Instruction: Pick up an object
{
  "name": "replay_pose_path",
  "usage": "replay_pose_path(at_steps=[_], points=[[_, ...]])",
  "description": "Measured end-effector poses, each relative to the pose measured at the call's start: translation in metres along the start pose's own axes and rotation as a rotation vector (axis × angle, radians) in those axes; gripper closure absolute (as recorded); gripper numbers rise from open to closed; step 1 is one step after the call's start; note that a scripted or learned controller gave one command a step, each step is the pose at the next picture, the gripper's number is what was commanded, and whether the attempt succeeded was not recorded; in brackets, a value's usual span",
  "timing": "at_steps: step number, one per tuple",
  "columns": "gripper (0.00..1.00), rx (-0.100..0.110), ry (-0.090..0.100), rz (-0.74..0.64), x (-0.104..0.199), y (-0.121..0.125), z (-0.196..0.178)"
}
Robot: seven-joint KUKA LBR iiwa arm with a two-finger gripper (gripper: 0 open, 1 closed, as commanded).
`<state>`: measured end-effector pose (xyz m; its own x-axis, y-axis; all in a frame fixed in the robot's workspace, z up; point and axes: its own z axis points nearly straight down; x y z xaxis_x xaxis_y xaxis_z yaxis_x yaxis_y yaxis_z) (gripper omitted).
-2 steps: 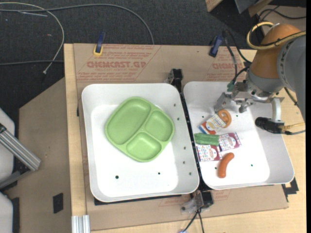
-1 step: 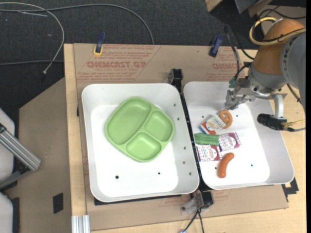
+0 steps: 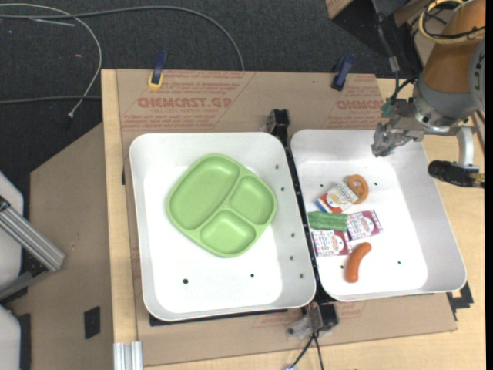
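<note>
Gripper (image 3: 384, 146) hangs over the far edge of the right bin (image 3: 431, 230), and it holds nothing; whether it is wide or narrow cannot be told. Down in that bin, nearer the camera and a bit to the left, lies a small pile with a sausage (image 3: 357, 260) at its near end. The sausage's long side runs slanted, and the left bin (image 3: 154, 206) holds a green plate (image 3: 222, 204).
</note>
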<state>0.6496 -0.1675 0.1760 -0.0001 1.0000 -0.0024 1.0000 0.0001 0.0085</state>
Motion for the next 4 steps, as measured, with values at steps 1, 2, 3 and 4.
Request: replay_pose_path(at_steps=[1, 2, 3, 4], points=[[1.00, 0.000, 0.000, 0.000, -0.009, 0.005, -0.050], [1.00, 0.001, 0.000, -0.001, -0.009, 0.007, -0.102], [1.00, 0.012, 0.005, -0.005, 0.040, -0.018, -0.085], [1.00, 0.013, 0.006, -0.005, 0.091, -0.041, -0.070]])
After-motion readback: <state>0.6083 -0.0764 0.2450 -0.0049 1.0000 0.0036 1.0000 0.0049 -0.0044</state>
